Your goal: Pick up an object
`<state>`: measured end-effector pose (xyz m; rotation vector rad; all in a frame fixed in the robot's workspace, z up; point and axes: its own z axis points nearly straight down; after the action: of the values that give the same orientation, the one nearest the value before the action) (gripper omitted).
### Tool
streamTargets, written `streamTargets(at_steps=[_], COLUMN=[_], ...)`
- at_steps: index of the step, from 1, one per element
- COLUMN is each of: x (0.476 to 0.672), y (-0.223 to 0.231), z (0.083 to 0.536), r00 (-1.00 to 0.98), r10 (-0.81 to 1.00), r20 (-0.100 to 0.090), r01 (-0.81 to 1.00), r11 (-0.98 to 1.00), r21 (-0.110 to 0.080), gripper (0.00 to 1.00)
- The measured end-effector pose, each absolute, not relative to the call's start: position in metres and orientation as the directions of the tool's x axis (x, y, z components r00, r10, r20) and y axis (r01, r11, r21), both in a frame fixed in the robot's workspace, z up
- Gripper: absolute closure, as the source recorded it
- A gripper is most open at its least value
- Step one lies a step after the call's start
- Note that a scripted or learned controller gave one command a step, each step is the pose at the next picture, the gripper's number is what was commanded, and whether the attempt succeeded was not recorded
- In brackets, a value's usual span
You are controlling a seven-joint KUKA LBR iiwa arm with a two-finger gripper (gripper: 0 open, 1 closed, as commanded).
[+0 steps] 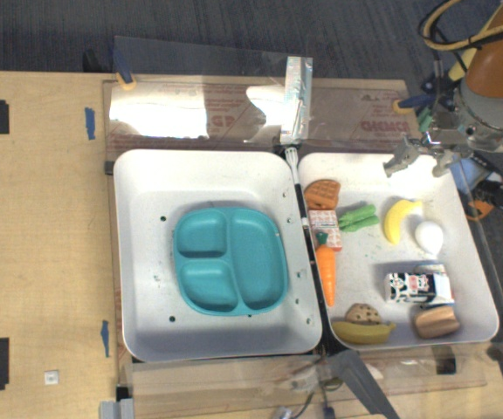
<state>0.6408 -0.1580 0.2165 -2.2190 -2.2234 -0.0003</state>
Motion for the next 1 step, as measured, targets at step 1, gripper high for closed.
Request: streamTargets(at_steps=[1], x=[0.6204], y=[-0.1839], z=[0.0989], r00=[-0.209], r10=[0.978], r20=[-0.005], r01=[0.978], r11=[0.209], r21=[0.009], gripper=[0.00])
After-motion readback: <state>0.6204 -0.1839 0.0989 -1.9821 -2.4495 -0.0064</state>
